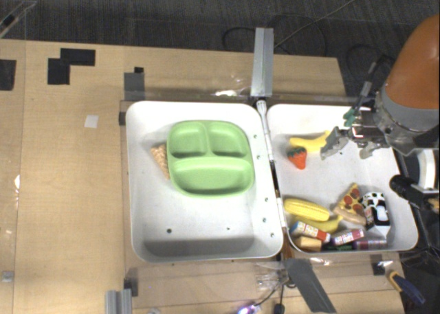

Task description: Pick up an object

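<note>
1. Hovering over the right shallow white bin [405,237], my pincer [335,142] sits near its far edge; how wide it stands I cannot tell.
2. Just beside it lies a small yellow plastic banana [307,143], long axis running roughly left-right, parallel to that far edge.
3. A red strawberry-shaped toy [297,159] touches the banana's left end.
4. A green sectioned plastic plate [209,157] fills the left white bin's [148,223] middle.

Two bins sit side by side on the bench [62,189]. The left bin [144,230] holds a divided tray [209,157] near its middle, with a flat snack piece [160,159] tucked against the tray's left edge. In the right bin [405,233], a small toy [302,149] lies toward the rear left, and a banana [311,211] and assorted items [357,220] crowd the front edge. The gripper [340,139] hangs just right of the small toy.
</note>
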Available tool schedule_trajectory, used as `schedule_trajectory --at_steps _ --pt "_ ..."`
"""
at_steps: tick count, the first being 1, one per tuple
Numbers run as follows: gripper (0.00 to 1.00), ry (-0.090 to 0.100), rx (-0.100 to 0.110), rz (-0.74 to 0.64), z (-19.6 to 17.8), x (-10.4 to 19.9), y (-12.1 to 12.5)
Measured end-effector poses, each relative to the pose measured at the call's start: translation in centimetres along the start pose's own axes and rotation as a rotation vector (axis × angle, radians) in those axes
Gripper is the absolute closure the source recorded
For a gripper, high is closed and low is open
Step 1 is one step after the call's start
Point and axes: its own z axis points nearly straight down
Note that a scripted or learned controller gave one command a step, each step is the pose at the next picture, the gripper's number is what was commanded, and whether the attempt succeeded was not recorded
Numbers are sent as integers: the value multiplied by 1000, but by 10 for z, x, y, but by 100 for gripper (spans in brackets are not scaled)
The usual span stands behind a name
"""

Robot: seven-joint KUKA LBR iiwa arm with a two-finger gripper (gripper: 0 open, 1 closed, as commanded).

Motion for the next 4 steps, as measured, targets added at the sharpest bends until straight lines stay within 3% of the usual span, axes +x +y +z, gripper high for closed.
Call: schedule_trajectory --at_steps 1,2,3,4 --pt "0 0 0 -34 81 20 73" --pt "0 -3 -11 -128 176 -32 88" --pt "100 0 -18 -128 162 -29 91" --pt "0 0 -18 -128 162 -29 91"
